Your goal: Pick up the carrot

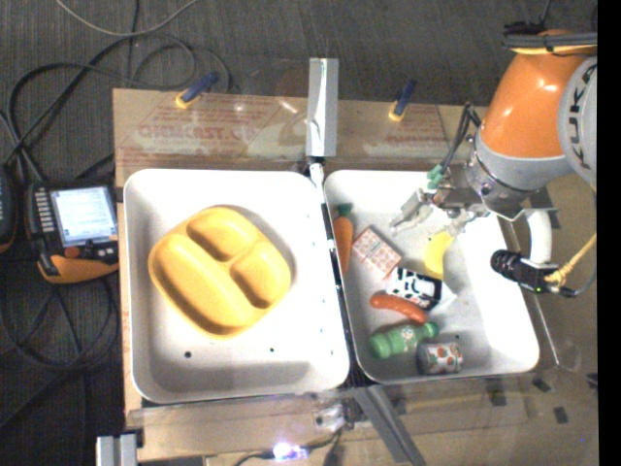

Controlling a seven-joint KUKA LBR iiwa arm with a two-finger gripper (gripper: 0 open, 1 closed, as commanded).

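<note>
Small orange plastic toy carrot with green top [343, 242] lay lengthwise against left wall of right shallow white bin [505, 355], just beside pink printed carton [375, 250]. Judged light, rigid, smooth, likely slippery; tapered, so best pinch across thicker upper half. Wall on one side and carton on other left little finger room. Two-finger gripper [411, 211] hovered over bin, well apart from carrot, fingers spread narrowly, nothing between them. Yellow object [438, 255] partly hidden under wrist; identity unclear. Carrot tip hard to make out against rim.
</note>
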